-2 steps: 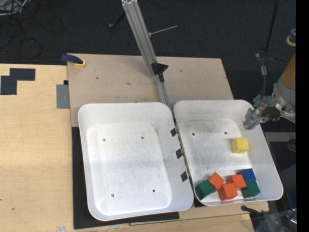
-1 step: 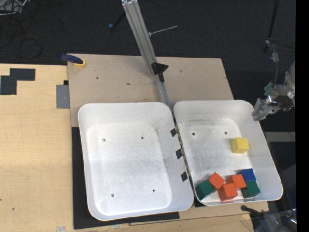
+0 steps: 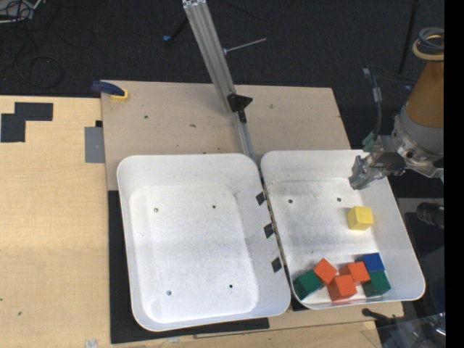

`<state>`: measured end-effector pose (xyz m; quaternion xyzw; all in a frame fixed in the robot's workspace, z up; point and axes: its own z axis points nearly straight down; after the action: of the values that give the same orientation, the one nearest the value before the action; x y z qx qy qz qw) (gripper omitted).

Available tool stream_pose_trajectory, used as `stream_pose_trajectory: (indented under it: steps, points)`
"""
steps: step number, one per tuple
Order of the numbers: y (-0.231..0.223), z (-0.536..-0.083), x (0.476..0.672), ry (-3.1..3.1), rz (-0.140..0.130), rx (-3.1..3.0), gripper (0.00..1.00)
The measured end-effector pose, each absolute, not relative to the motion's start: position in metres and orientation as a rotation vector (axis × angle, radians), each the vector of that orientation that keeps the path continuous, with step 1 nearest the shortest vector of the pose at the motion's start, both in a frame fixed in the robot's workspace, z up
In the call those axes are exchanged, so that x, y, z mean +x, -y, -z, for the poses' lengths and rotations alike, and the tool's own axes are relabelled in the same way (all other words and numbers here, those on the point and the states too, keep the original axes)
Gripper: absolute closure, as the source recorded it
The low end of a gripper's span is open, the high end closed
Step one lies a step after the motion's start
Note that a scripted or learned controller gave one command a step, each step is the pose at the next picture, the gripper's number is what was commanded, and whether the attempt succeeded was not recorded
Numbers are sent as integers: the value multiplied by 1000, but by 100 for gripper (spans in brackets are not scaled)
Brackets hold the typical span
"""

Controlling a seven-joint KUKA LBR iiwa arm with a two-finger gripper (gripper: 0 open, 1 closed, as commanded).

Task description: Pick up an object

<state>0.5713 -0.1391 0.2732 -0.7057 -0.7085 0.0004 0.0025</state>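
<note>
The arm (image 3: 424, 114) enters from the right and positions the gripper (image 3: 360, 174) above the far right part of the right bin (image 3: 304, 194). Whether the pincer is spread or pressed together cannot be determined from this view; nothing is visible between its tips.

The yellow block (image 3: 360, 218) lies in the right bin, near the gripper but apart from it, on the near side.

A cluster of blocks occupies the near right corner of the same bin: a green block (image 3: 308, 283), three orange blocks (image 3: 325, 270) (image 3: 342, 287) (image 3: 358, 272), a blue block (image 3: 373, 262) and a dark green block (image 3: 376, 286). These blocks sit close together, several of them touching.

The left bin (image 3: 138, 187) sits just beside the right bin.

An aluminium rail (image 3: 212, 49) rises at a tilt from the bench (image 3: 290, 114) beyond the bins.
</note>
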Motion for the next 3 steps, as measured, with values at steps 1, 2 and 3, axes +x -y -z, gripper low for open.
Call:
stream_pose_trajectory:
  steps: [1, 2, 3]
  points:
    - [88, -256, 564, 2222, -2, -2213, 100]
    - [31, -241, 561, 2222, -2, -2213, 100]
    - [-22, -227, 556, 2222, -4, -2213, 100]
